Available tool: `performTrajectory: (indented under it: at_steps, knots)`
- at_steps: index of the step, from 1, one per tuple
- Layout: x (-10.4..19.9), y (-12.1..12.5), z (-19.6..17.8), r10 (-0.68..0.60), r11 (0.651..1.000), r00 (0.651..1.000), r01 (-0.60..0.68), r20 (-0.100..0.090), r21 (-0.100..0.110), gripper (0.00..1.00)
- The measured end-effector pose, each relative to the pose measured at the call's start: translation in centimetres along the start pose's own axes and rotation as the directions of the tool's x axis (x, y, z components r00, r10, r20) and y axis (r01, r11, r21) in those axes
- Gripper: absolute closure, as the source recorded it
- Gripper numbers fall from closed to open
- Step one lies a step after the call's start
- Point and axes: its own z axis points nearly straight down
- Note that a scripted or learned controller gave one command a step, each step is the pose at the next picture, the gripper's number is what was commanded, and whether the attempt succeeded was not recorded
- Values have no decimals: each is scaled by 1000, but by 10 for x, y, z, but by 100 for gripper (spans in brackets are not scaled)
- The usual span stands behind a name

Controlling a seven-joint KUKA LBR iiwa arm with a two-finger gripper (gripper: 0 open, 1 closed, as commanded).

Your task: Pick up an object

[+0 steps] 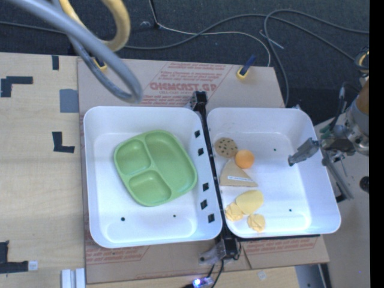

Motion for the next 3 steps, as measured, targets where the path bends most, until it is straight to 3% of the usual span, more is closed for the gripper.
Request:
performTrajectory:
  at_steps: [1, 3]
  knots:
    - [1, 2, -7, -4, 1000, 1000, 4, 3, -13, 0]
    - [0, 18, 113, -5, 1000, 1000, 5, 2, -9, 0]
